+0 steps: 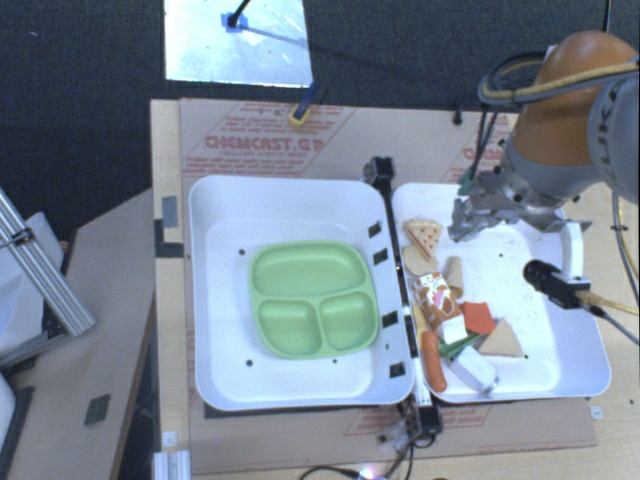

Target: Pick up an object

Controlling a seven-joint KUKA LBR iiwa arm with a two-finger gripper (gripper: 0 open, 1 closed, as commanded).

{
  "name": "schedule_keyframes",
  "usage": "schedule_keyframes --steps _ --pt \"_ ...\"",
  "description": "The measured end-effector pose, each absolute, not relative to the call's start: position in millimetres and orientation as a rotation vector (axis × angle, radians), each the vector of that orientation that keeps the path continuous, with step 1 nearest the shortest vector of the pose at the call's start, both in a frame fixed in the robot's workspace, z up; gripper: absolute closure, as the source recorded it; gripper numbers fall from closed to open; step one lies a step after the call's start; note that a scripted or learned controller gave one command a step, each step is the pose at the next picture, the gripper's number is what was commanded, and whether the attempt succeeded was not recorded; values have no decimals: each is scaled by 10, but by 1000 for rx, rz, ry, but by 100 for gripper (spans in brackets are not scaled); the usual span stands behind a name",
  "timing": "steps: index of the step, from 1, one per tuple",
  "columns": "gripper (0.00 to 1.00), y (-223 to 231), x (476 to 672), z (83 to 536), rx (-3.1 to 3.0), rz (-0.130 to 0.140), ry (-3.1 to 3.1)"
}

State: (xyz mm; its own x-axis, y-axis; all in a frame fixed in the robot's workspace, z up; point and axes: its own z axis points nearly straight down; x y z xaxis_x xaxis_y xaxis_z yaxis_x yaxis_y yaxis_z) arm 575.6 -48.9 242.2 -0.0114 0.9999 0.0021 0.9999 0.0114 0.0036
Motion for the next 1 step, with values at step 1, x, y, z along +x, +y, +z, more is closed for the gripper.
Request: schedule_keyframes --steps 1 --pt "100 73 5866 2277 2210 4 2233"
